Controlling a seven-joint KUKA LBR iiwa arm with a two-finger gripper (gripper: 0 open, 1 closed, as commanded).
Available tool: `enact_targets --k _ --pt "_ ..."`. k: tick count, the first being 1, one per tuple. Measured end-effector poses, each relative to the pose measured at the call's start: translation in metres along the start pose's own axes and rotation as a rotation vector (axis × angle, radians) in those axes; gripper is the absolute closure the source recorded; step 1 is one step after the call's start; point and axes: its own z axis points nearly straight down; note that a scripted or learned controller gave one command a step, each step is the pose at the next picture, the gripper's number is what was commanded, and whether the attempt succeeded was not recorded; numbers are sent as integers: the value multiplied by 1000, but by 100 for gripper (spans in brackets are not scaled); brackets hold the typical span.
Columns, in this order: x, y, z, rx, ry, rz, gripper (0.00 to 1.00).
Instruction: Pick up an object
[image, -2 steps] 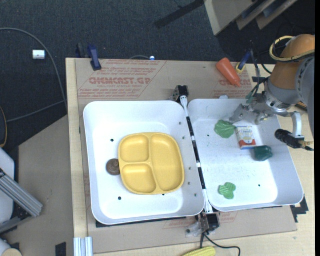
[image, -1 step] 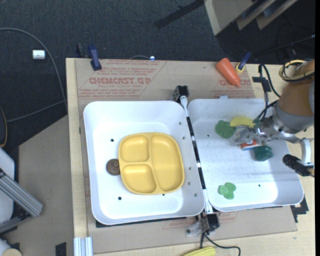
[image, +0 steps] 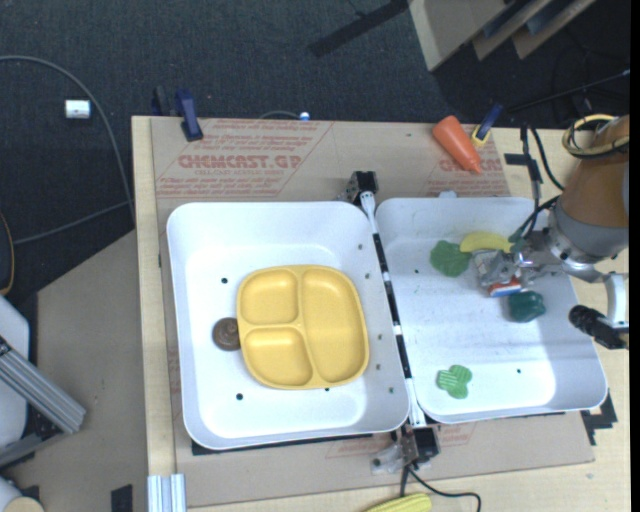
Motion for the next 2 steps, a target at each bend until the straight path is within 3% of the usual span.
enact_targets --k 1,2 --pt "63 11 10 4 2 -3 100" --pt "119 -7 -91 0 0 -3 100"
